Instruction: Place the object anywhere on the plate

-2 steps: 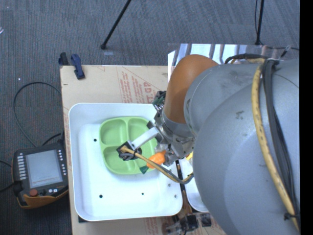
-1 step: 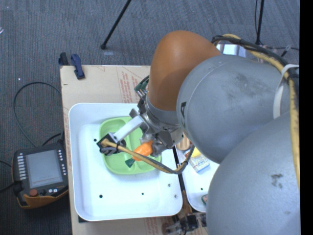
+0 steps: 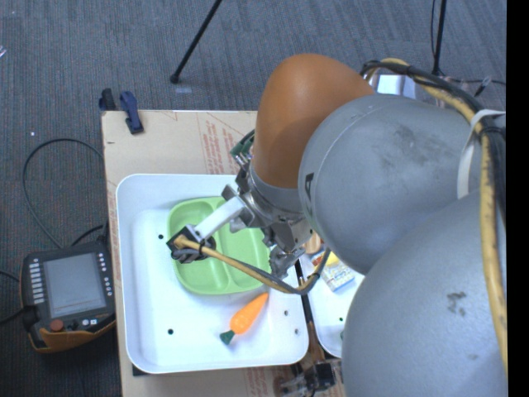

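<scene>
We record a grey carpeted floor (image 3: 58,48) with a dark tripod leg (image 3: 202,27) crossing it at the top and a teach pendant (image 3: 70,286) lying on it to the left. The bench (image 3: 173,139) is a pale board with a blue clamp (image 3: 129,111) fixed at its far left corner.

On the bench stands the left white bin (image 3: 142,313), and a strip of the right white bin (image 3: 329,314) shows beside the arm. A green divided plate (image 3: 248,242) lies flat in the upper half of the left white bin.

The orange toy carrot (image 3: 248,313), with its green stub pointing towards the near left, lies on the bin floor just beside the plate's near right corner and not on the plate. We cannot confirm whether its tip touches the rim.

The gripper (image 3: 283,253) hangs over the plate's right edge beneath the orange band, well covered by the wrist. We cannot tell whether it stands apart or together, and we see nothing held in it.

A small yellow and white packet (image 3: 335,275) lies in the right white bin.
</scene>
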Tool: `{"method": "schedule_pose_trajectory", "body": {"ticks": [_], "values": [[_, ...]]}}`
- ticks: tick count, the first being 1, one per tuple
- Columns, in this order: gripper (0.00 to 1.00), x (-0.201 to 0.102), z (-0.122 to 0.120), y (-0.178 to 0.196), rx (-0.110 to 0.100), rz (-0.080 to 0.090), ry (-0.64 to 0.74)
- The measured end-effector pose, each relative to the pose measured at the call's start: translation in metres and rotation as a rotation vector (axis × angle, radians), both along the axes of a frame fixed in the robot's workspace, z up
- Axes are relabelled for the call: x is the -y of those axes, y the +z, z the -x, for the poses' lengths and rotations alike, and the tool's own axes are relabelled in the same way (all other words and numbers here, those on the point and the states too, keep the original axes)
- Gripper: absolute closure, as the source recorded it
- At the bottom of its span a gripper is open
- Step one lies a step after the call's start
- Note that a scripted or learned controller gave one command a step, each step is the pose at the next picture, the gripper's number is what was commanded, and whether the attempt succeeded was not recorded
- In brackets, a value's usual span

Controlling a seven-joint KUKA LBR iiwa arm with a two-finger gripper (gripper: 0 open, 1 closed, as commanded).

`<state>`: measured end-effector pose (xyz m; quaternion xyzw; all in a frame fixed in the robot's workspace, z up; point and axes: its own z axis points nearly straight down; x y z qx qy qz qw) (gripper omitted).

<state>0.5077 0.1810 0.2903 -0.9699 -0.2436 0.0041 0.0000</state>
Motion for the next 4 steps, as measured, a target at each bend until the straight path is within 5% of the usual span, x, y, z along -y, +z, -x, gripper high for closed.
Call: {"method": "schedule_pose_trajectory", "body": {"ticks": [1, 2, 3, 4], "values": [[0.00, 0.031, -0.052, -0.149, -0.013, 0.006, -0.189], [1.00, 0.032, -0.055, -0.138, -0.011, 0.002, -0.198], [1.00, 0.026, -0.130, -0.055, 0.008, -0.005, -0.257], [0.00, 0.028, -0.129, -0.059, 0.002, -0.001, -0.259]]}}
